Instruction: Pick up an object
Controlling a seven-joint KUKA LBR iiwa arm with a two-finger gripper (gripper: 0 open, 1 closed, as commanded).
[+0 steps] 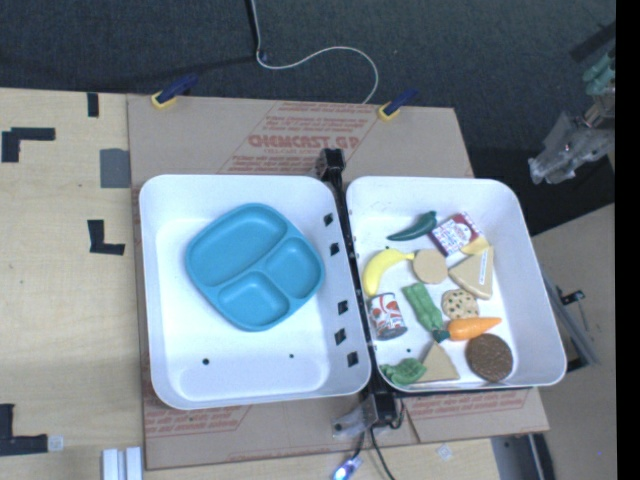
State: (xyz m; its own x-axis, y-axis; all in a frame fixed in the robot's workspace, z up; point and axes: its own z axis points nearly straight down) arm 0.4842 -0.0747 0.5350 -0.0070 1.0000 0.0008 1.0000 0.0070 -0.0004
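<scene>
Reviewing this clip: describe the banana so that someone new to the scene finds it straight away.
Look in the right-hand white bin, the one crowded with toy food, not the bin holding the blue divided plate. Against its left wall, near the divider, lies the banana. It is the one curved, bright yellow piece there, just above the small red-labelled can.

Both white bins (160, 268) look like smooth, slightly glossy plastic. The blue tray (254, 265) is matt plastic. Under them there's plain brown cardboard (290, 138), printed and dull. My desk (60, 288) looks like pale wood, with dark cloth (120, 18) behind it.
</scene>
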